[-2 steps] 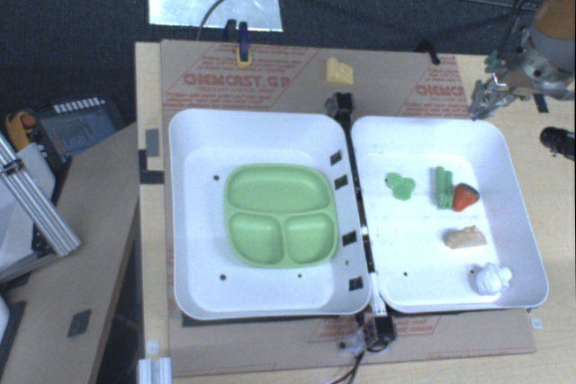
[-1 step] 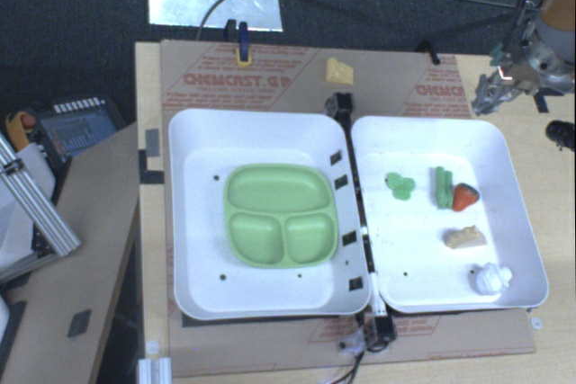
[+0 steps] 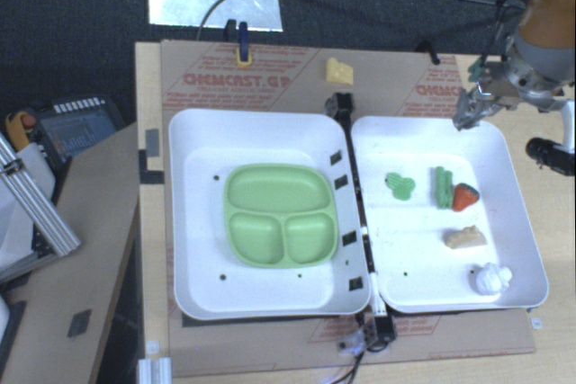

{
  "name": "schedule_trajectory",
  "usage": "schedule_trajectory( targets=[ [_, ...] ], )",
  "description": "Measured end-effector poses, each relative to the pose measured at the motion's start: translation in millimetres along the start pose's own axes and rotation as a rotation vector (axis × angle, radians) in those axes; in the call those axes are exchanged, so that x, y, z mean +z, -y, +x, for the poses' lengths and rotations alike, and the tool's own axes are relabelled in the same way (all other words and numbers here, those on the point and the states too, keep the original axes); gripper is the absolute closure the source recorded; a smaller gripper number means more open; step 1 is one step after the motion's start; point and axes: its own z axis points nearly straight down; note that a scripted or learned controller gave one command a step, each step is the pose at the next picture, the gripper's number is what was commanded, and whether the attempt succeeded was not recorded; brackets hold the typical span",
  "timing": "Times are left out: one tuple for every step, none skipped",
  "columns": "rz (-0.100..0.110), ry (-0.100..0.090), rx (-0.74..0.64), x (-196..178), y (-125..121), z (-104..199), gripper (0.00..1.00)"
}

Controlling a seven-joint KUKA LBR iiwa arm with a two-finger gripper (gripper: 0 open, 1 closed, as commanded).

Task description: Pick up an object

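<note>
**Q:** White bins, side by side — what lies in them?

**A:** The left bin (image 3: 189, 193), in the middle of the frame, holds a pale green divided plate (image 3: 279, 215) with three compartments. The right bin (image 3: 423, 283) holds several small items. A green clover-shaped piece (image 3: 400, 186) sits toward its upper left. A green strip (image 3: 443, 187) lies just beside a red strawberry (image 3: 465, 196), the two touching or nearly so. A tan chunk (image 3: 465, 237) lies below them, and a white crumpled lump (image 3: 490, 279) rests near the lower right corner.

**Q:** Where is the arm?

**A:** At the upper right of the frame. Its gripper (image 3: 468, 112) hangs over the top right corner of the right bin, well apart from every item, with nothing between its tips. Open or closed, I cannot tell.

**Q:** Anything outside the bins?

**A:** A yellow block (image 3: 339, 70) sits on the cardboard above the bins.
</note>
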Motion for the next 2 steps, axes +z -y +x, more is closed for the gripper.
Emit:
schedule_trajectory(
  targets=[
    [0.002, -0.001, -0.001, 16, 24, 51, 1.00],
    [0.001, -0.001, -0.001, 30, 41, 100, 1.00]
  ],
)
